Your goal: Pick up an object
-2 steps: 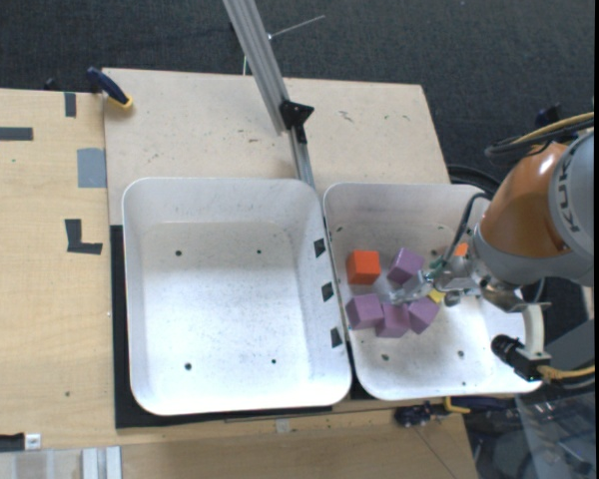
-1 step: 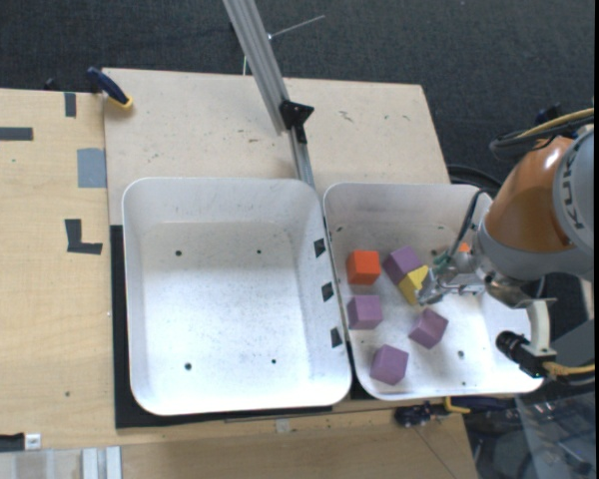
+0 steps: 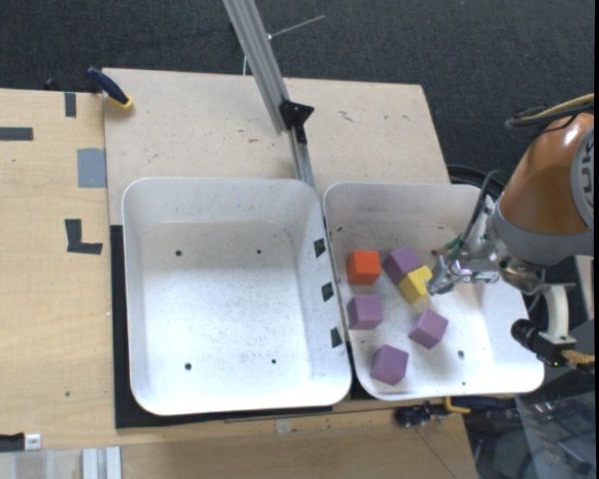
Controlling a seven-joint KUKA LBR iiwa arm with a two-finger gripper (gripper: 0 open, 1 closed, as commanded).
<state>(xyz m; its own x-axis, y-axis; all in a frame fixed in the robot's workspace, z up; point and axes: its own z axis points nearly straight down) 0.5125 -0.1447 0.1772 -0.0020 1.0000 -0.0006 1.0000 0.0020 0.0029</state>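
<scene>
I am lowering the gripper (image 3: 437,279) into the right bin (image 3: 499,367); I cannot tell its grip state. The yellow block (image 3: 414,285) is sitting just beside the tips, purple blocks (image 3: 428,328) nearby. Nothing is lifted yet.

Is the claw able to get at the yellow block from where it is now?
Probably yes. The claw sits in the right bin right beside the yellow block, with nothing over the block, though a purple block touches it.

Matt white plastic bins (image 3: 225,193) w/ dark specks, light wood bench (image 3: 40,267), metal rail (image 3: 260,53)
</scene>
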